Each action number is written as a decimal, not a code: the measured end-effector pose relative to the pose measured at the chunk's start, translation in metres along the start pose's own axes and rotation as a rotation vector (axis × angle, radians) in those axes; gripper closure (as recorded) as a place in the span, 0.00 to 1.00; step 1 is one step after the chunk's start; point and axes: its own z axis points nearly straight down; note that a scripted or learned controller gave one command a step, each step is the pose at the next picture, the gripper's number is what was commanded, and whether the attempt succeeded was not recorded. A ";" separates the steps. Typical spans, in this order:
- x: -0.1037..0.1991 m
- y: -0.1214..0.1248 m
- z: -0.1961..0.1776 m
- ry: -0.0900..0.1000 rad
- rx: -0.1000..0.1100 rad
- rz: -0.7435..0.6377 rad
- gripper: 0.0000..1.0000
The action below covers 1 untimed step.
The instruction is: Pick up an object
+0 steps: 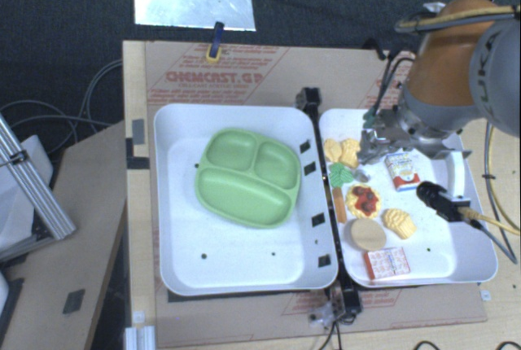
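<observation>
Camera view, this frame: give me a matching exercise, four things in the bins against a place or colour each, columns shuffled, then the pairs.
Things:
1. green divided plate
2. round tan disc
3. red and white carton
4. gripper

Descriptions:
A. low in the right bin, near its front edge
B. alone in the left bin
C. over the upper left part of the right bin, by the yellow pieces
D. right bin, to the right of the gripper

Pairs: 1-B, 2-A, 3-D, 4-C

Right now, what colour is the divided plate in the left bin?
Light green, seen in the camera view: divided plate.
</observation>
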 end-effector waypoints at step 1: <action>0.042 -0.019 0.012 -0.001 0.002 0.002 1.00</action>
